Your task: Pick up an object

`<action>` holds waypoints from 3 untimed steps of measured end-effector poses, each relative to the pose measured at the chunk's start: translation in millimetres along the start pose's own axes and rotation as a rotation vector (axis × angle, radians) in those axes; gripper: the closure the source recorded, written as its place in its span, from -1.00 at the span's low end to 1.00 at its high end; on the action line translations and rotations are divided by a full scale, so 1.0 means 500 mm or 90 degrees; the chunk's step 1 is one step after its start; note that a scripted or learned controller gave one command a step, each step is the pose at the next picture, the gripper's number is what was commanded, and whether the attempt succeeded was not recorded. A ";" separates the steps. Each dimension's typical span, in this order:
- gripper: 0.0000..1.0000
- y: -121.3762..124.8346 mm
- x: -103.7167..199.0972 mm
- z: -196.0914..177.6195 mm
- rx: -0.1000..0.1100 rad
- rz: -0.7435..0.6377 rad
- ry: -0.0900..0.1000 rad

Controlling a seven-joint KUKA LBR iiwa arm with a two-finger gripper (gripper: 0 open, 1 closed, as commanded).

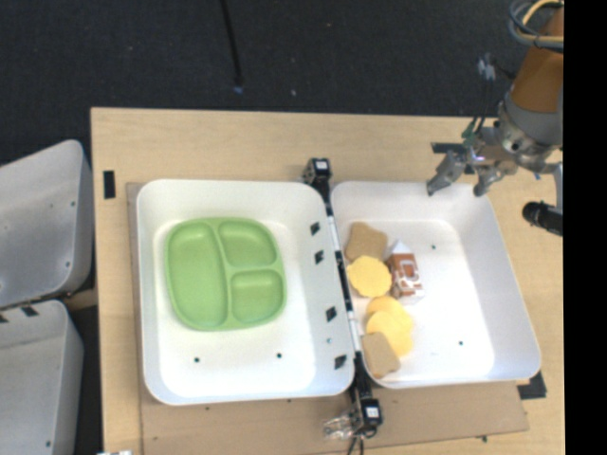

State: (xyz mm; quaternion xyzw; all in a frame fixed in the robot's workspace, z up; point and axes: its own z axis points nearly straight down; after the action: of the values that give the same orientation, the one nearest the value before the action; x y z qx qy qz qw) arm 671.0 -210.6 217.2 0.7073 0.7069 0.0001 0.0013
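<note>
A: Where's the pincer (pixel 461 180)?

B: Far right, over the far rim of the right bin (pixel 493 254), near its far-right corner. Two fingers spread apart, pointing down, nothing between them. Open and carrying nothing.

A: Arm?

B: The arm (pixel 539 83) comes in from the right, orange band visible above the wrist.

A: And the things to pick?

B: All in the right bin, bunched along its left wall. Far to near: a tan bread-like piece (pixel 366 241), a yellow round disc (pixel 369 276) touching it on the near side, a small brown-and-white packet (pixel 406 275) just beside the disc on the right, then two more yellow discs (pixel 391 322) overlapping, and another tan piece (pixel 380 355) at the near end, touching the discs.

A: Pincer close to any of them?

B: No, well apart. The cluster sits left in that bin, the pincer sits at the far right edge. The packet is the nearest item to it.

A: Left bin?

B: The left bin (pixel 152 349) holds a green divided tray (pixel 226 273), three compartments, lying flat, a bit left of centre. Can't see anything in the compartments.

A: Anything else?

B: Both bins sit side by side on the light wood surface (pixel 114 150), touching along the middle seam. Small black clips (pixel 317 170) at the far and near ends of that seam. Grey chair-like shapes (pixel 38 226) off the left side of the surface.
</note>
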 end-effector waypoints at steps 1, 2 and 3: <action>-1.00 -0.005 0.002 0.084 0.002 -0.001 0.000; -1.00 -0.001 0.018 0.179 0.002 -0.003 0.000; -1.00 -0.001 0.015 0.234 0.001 -0.004 -0.001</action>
State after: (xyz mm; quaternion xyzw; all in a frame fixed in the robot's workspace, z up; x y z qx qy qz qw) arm 670.8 -203.1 100.4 0.7048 0.7094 -0.0010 0.0009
